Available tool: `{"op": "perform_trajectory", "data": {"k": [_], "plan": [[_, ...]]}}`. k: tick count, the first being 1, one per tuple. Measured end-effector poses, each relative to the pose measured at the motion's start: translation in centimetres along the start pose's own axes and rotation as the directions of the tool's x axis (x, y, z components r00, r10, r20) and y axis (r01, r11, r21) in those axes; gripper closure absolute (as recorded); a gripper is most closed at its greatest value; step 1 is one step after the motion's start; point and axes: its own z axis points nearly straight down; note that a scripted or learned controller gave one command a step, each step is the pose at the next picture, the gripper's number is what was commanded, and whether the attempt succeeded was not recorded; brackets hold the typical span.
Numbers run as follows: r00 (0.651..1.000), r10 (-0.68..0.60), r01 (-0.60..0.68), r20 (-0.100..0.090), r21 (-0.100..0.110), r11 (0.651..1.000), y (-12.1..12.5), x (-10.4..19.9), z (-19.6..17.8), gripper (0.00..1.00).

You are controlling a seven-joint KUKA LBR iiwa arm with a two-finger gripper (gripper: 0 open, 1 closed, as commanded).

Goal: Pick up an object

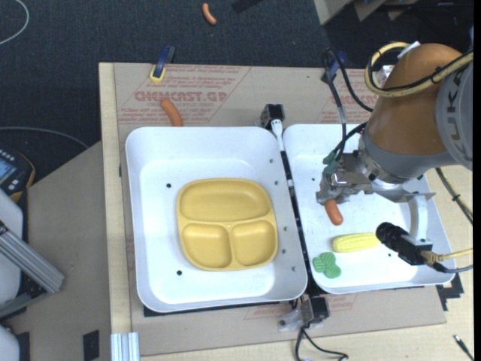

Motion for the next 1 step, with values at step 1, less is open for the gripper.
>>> {"op": "perform_trajectory", "data": {"k": [1], "plan": [[1.0, 0.0, 0.0, -0.001, 0.004, 1.0, -0.65, -0.02, -0.03, 1.0]]}}
